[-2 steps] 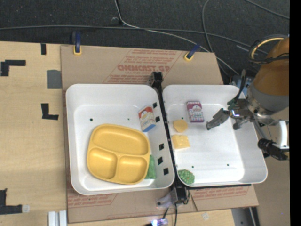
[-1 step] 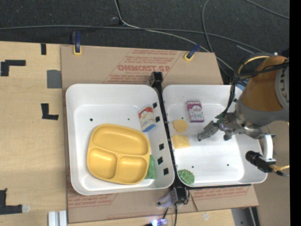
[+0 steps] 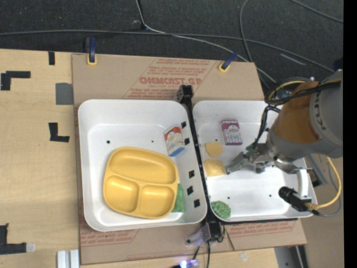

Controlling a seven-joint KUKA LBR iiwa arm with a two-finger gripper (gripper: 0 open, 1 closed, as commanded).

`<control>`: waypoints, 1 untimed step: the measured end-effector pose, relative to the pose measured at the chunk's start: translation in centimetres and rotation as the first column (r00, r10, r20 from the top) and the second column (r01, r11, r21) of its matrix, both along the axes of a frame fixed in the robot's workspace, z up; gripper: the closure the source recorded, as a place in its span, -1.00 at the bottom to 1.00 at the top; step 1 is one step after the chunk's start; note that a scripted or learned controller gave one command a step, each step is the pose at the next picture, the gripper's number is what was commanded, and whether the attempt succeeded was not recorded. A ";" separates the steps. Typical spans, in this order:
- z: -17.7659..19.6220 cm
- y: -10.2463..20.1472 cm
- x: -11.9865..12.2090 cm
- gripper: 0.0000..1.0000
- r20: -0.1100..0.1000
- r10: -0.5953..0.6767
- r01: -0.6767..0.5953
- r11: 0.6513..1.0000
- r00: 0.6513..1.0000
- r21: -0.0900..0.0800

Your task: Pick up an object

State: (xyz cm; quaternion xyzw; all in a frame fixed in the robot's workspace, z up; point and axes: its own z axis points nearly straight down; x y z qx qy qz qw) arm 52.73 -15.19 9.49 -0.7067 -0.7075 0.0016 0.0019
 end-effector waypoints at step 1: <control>1.2 0.1 0.0 1.00 0.001 0.000 0.000 1.000 1.000 0.001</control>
